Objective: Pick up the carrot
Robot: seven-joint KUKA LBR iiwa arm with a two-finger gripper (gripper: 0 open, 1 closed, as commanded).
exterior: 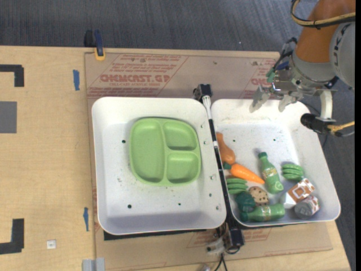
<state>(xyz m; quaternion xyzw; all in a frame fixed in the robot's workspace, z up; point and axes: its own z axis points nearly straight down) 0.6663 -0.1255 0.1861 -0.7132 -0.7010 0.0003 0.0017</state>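
Note:
An orange carrot [247, 173] with a green top lies in the right bin [316, 145], left of centre and pointing right, beside a green bottle [270, 174]. My gripper [271, 103] hangs over that bin's far edge, well above and to the right of the carrot. It is open, with nothing between its two grey fingers [258, 102].
The left bin [107, 168] holds a green divided plate [166, 151]. Around the carrot lie an orange-brown toy [225, 150], a second green bottle [267, 212], a cookie [258, 195], green leafy toys [292, 171], a carton [302, 191] and a grey piece [306, 209].

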